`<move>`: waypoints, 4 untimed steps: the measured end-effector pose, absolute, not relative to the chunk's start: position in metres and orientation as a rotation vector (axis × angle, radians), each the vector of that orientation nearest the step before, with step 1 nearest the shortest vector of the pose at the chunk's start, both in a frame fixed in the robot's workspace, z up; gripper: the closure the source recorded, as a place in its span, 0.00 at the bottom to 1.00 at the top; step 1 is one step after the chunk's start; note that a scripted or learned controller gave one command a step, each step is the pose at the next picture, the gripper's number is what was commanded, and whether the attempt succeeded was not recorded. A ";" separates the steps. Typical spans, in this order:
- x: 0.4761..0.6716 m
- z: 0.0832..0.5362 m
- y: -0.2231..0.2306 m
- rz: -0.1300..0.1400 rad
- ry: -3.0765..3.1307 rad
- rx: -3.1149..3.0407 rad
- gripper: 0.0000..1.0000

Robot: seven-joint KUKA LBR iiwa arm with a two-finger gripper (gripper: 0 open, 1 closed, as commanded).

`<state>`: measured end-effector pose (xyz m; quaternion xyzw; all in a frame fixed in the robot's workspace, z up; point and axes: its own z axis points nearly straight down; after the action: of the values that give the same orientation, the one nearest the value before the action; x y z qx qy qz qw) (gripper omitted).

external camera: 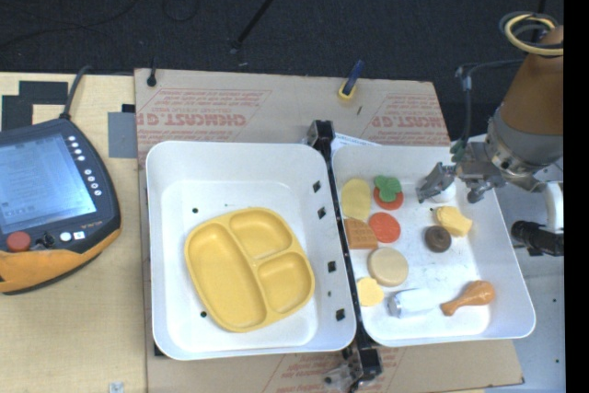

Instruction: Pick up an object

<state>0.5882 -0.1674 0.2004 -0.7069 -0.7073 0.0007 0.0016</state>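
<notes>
claw [454,186]: wide apart, holding nothing, above right bin [515,308]
cheese [453,221]: just below claw, not touching

Arm [534,97] enters from the right, orange band above the grey wrist. Wrist bent leftward and low. Gripper [453,184] hangs at its end, jaws spread apart, nothing between them.
</notes>
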 end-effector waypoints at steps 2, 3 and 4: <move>0.474 0.338 -0.013 -0.008 -2.229 -2.214 0.00; 0.476 0.342 -0.016 0.007 -2.222 -2.214 1.00; 0.475 0.259 -0.005 0.011 -2.217 -2.215 1.00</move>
<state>0.4748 -0.0049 0.2595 -0.7068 -0.7073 0.0035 0.0040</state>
